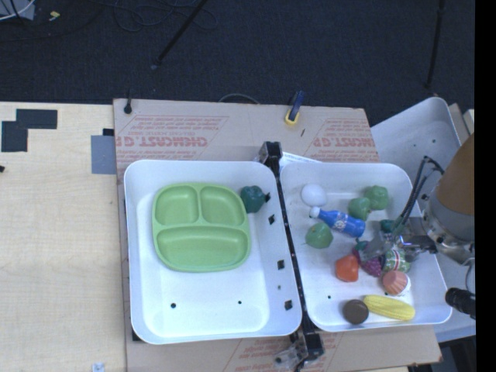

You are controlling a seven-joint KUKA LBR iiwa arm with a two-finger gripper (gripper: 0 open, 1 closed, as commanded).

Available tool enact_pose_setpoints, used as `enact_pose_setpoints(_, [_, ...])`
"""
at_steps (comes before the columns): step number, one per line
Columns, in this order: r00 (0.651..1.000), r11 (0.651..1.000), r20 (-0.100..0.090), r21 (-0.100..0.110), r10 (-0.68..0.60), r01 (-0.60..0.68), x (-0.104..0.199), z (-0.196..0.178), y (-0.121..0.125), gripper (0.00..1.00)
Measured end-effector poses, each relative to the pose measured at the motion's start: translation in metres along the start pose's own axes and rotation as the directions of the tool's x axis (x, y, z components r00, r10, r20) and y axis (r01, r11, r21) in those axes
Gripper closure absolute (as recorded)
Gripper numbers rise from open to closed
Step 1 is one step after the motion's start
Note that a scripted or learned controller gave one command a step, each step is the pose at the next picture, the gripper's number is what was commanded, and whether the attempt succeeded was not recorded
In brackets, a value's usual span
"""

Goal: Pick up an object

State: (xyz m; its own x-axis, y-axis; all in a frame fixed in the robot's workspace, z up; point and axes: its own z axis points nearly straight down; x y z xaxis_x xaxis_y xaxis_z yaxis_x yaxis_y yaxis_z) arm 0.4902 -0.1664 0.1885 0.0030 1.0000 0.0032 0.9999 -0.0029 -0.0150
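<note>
toys lie scattered in the right bin point(391, 170), and the gripper point(385, 248) hangs low among them, near that bin's right side; whether it is released or clenched, i cannot tell, for it blurs into the clutter under it. just beneath and beside the gripper sit a purple toy point(373, 265) and a small striped piece point(397, 259), too mixed up to say if either is touched. the arm point(457, 200) comes in from the right, its orange band at the picture's edge.

close by, a red toy point(348, 268) rests left of the purple one, and a pink ball point(394, 282) lies just below the gripper. along the bin's near wall lie a yellow corn point(389, 308) and, touching its left end, a brown ball point(356, 311). farther up, a blue bottle point(339, 222) lies tilted, its white cap toward a white ball point(313, 195). a green lump point(318, 236) sits under the bottle, and two more green pieces point(369, 202) lie near the far wall.

the left bin point(147, 301) holds a green tray point(201, 227) with three compartments, lying flat in its far half. a dark green toy point(253, 198) sits just beside the tray's right corner, against the wall between the bins. both bins rest on cardboard point(194, 134) on the bench point(54, 246)
</note>
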Motion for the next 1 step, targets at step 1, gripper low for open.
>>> enact_pose_setpoints(1, [1.000,1.000,0.002,-0.012,-0.002,0.002,-0.0003,-0.0064,0.0029,0.00])
